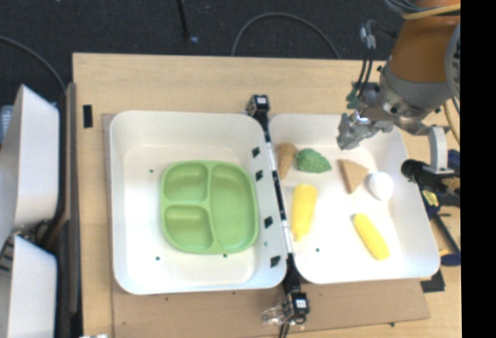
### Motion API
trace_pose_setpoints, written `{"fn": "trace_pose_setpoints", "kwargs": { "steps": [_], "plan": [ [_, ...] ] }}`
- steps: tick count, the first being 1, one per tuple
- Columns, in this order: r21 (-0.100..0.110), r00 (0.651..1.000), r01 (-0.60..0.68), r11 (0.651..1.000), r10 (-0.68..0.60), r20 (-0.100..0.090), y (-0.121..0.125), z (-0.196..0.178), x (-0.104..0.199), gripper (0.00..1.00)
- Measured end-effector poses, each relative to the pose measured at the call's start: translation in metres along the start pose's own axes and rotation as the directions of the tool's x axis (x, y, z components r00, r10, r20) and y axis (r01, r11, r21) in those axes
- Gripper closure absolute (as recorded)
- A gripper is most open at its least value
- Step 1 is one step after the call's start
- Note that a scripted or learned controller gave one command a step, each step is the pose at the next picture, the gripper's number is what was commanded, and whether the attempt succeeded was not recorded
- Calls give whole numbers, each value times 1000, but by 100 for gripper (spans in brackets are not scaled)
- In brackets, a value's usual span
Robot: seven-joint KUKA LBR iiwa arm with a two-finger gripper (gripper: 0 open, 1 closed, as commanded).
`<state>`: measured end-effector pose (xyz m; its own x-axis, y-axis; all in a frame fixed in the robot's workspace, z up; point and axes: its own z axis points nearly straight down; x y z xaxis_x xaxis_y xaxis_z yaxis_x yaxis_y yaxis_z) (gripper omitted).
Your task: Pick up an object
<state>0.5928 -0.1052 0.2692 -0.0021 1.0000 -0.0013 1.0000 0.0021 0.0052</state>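
Wedge (353, 173), the tan piece nearest the gripper (350, 132), lies in the right bin (418, 263) just beside a white ball (380, 185).
From the near edge we pass a yellow cob (370, 236), a second cob (303, 209), then the wedge and a green lump (313, 160); the gripper hangs above the wedge, and we cannot tell its state. We judge a straight descent best, jaws spanning the wedge's narrow sides, clear of the ball.
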Motion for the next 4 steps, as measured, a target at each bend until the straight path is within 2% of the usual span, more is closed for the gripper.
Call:
{"fn": "trace_pose_setpoints", "kwargs": {
  "steps": [2, 4],
  "plan": [
    [2, 1000, 5, 1000, -5, -1, 32, -6, 100, 100],
    [3, 1000, 5, 1000, -5, -2, 63, 6, 190, 100]
  ]
}}
